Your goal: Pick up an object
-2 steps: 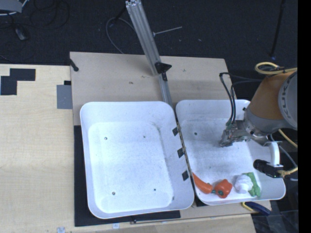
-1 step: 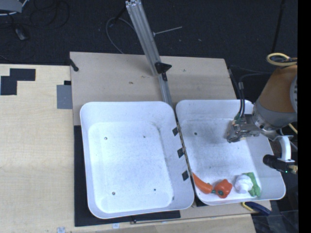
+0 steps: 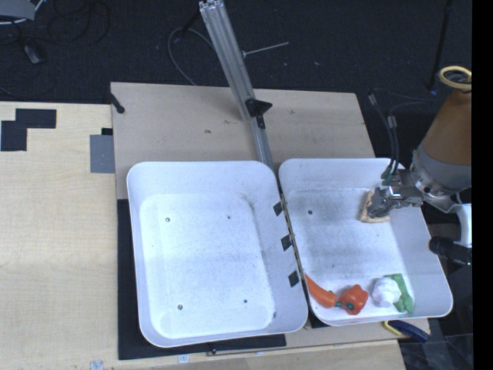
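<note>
My gripper (image 3: 390, 194) is low over the right part of the right bin (image 3: 339, 233), at the end of the arm (image 3: 447, 141) that reaches in from the right. A small tan and brown object (image 3: 373, 209) lies right at the gripper's tip, touching it or just under it. Along the bin's front edge lie an orange carrot-like piece (image 3: 320, 292), a red pepper-like piece (image 3: 354, 298) and a white and green object (image 3: 391, 292).
The left bin (image 3: 204, 245) stands beside the right one, with black clips (image 3: 286, 242) along the shared rim. A slanted metal rail (image 3: 235, 72) runs from the back toward the bins. Cables lie on the dark floor behind the bench.
</note>
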